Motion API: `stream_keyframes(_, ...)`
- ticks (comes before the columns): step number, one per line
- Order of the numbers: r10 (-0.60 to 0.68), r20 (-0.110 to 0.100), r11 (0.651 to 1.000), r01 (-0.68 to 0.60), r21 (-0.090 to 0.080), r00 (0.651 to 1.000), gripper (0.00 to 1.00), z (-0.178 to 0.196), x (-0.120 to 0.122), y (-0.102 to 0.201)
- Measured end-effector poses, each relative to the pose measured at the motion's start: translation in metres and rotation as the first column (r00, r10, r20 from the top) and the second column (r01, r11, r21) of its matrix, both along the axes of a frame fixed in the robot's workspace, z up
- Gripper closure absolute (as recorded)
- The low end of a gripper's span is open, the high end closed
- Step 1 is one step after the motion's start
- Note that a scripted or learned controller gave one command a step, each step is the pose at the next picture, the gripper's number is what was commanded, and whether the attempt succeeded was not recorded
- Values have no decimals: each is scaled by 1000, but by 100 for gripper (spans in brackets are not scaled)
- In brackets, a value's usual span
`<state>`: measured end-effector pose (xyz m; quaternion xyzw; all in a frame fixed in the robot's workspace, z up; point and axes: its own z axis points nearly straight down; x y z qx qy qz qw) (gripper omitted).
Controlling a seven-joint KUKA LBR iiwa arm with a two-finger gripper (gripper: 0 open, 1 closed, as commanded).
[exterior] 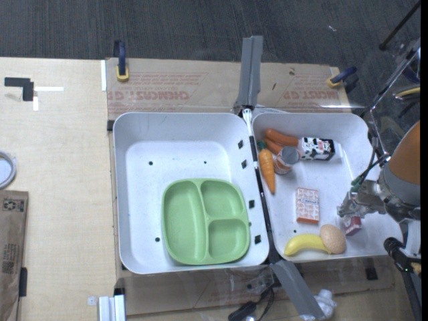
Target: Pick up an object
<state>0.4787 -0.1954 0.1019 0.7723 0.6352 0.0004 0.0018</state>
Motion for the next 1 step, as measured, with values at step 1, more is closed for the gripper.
stream_keyframes(1, -108, -5, 994, 108, 2, 994, 100, 105, -1, 58)
